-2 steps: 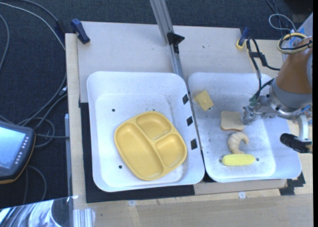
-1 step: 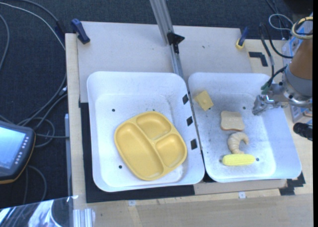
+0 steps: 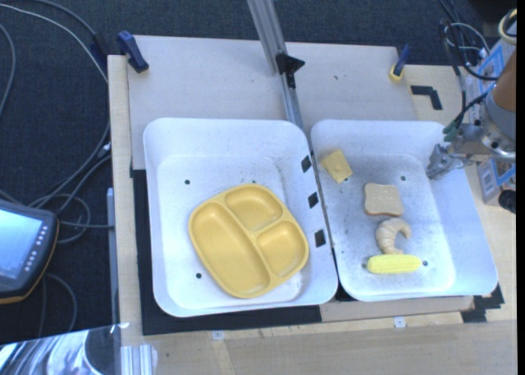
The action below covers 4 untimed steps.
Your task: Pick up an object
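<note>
Corn cob point(image 3: 394, 264) far from end effector point(image 3: 440, 163)

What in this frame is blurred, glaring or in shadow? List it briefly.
Camera view: light is even and soft, with faint shadows under the yellow plastic corn cob and the divided yellow tray; the metal claw at the right white bin's rim looks slightly soft; no strong glare.

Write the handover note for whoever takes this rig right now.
Gripper: at the right bin's upper right edge, holding nothing that I can see.
Right bin holds: cheese wedge, bread slice, croissant, corn cob.
Left bin holds the yellow divided plate.
Done: nothing picked yet.
Left: descend on one item, grasp, lift.
</note>
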### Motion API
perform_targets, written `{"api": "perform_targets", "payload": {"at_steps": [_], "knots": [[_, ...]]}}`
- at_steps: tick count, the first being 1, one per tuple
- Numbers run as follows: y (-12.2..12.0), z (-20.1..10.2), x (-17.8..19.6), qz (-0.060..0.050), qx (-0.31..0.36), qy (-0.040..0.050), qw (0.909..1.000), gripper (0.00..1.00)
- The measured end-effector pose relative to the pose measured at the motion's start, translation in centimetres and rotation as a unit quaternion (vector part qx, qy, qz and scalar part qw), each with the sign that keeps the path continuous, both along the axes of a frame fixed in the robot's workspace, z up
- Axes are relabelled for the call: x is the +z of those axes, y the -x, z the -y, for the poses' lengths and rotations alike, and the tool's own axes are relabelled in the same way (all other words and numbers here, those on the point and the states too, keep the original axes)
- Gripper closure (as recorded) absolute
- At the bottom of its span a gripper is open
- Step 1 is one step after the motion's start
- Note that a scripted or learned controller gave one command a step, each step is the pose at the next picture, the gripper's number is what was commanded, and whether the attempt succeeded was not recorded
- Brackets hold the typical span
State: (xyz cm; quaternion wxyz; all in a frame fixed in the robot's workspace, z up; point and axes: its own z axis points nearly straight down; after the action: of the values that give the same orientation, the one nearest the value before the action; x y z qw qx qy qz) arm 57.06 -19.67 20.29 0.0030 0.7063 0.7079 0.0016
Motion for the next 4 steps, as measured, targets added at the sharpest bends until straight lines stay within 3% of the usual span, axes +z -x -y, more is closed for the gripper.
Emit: {"api": "perform_targets", "payload": {"at_steps": [1,2,4], "knots": [[-0.7,-0.7,6.1,0.001,0.001,0.0003,1.0000,1.00],[-0.3,-6.1,4.8,-0.004,0.002,-0.0027,1.0000,1.00],[0.7,-15.8,3.1,-0.005,0.002,-0.0026,1.0000,1.00]]}}
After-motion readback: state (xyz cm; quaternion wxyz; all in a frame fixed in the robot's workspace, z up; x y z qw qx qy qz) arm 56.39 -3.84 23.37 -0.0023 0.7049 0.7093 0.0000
